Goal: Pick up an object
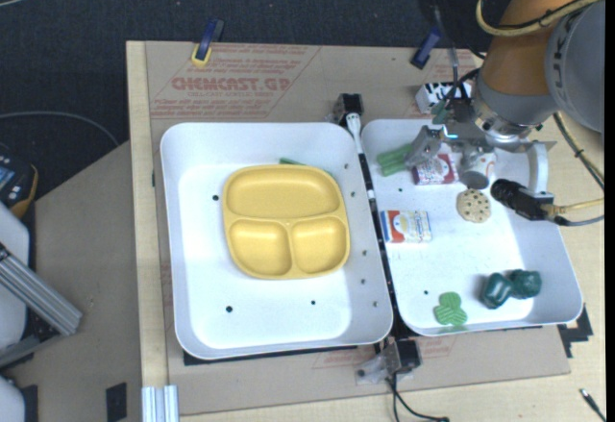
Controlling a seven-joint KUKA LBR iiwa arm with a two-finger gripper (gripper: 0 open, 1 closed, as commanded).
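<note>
Red-white packet [434,170] under hand [444,153] – right bin [548,261], far end.

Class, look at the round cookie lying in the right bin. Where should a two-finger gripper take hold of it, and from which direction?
Grip the cookie across its rim, coming straight down from above. It looks to lie flat in the right bin, a low round disc with bare floor on most sides, so fingers would probably fit either side. A black part of the arm sits close on its right, so close across the near-far line.

A round tan cookie [472,206] with dark dots lies flat in the right bin [538,266].
</note>
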